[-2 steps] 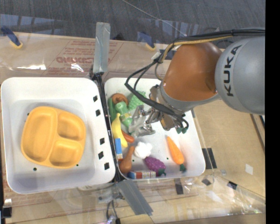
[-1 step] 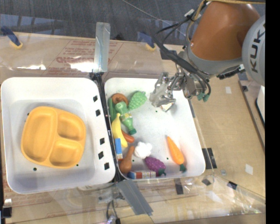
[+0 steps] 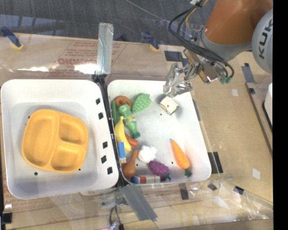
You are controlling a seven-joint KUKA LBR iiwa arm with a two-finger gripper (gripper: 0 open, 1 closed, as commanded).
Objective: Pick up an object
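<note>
I see a small cream block (image 3: 169,105) lying in the far right corner of the right bin (image 3: 198,128), just below the gripper (image 3: 177,86). The jaws look spread and hold nothing. Left of the block lies a green toy (image 3: 141,102); nearer sit a carrot (image 3: 179,154) and purple grapes (image 3: 159,168). A yellow tray (image 3: 54,140) fills the left bin (image 3: 9,99).

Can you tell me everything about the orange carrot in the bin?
The carrot is a toy, bright orange and smooth like plastic, with a small green stub at its lower end. It lies flat on the floor of the right bin, near the right wall, slanting with its pointed tip up-left and the green end down-right. It lies apart from the purple grapes to its left. Nothing else seems to touch it.
</note>
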